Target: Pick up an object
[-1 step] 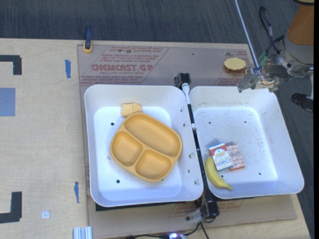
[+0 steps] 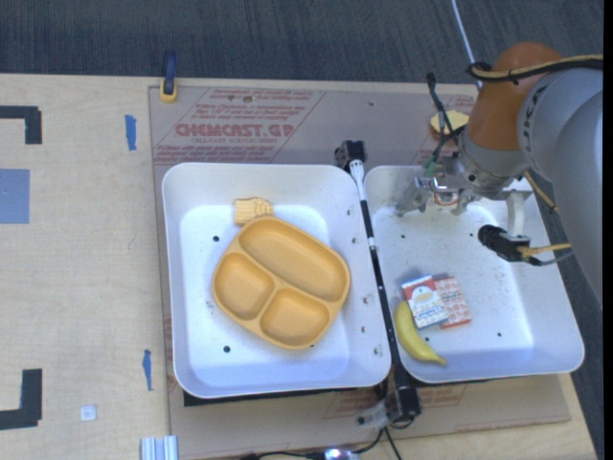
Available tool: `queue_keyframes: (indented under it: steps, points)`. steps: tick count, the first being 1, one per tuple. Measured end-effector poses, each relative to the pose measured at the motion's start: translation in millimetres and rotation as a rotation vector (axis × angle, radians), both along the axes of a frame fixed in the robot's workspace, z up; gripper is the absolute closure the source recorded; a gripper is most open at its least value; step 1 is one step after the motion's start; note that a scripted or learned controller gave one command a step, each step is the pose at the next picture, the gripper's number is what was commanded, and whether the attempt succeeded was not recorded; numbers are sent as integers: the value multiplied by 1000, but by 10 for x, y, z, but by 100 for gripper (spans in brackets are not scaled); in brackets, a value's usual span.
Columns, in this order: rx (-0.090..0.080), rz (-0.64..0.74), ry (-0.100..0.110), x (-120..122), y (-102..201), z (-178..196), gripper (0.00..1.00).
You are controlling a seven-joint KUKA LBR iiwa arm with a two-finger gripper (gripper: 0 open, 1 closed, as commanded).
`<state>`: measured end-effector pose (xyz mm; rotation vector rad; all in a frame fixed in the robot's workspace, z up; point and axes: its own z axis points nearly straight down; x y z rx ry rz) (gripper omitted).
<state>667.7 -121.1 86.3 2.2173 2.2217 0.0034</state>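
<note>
Nearest the camera, in the right bin (image 2: 565, 348), a banana (image 2: 414, 333) lies along the left wall, curved, smooth-skinned, yellow. Just beside it, touching or nearly so, sits a small flat packet (image 2: 437, 302), rectangular, glossy, printed red and white. These two are the candidates for the pick, both near the bin's front left corner.

In the left bin (image 2: 182, 257) rests a divided plate (image 2: 280, 282), yellow-orange moulded plastic with three rounded compartments, matte. A small tan brush-like item (image 2: 252, 208) touches its far edge; its nature is uncertain.

Farther back, the gripper (image 2: 439, 192) hangs over the far left part of the right bin, well apart from banana and packet. Nothing is seen between its fingers; whether they are spread or closed cannot be told at this angle.

Assessment: the approach is in hand. To do it well, the arm should travel toward the camera, centre over the banana's middle, and close across its narrow width. The flat packet offers little edge and lies close to the wall; a slip is likely there.

Both bins are shallow white plastic, speckled with small holes.
</note>
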Motion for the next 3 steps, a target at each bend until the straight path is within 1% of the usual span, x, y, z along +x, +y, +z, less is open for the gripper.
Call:
queue_keyframes:
  steps: [1, 2, 3]
  points:
    - [0, -3, 3, -443, 55, -5, 0]
    - [1, -2, 2, -755, 257, -2, 0]
    - [0, -2, 1, -1161, 167, -1, 0]
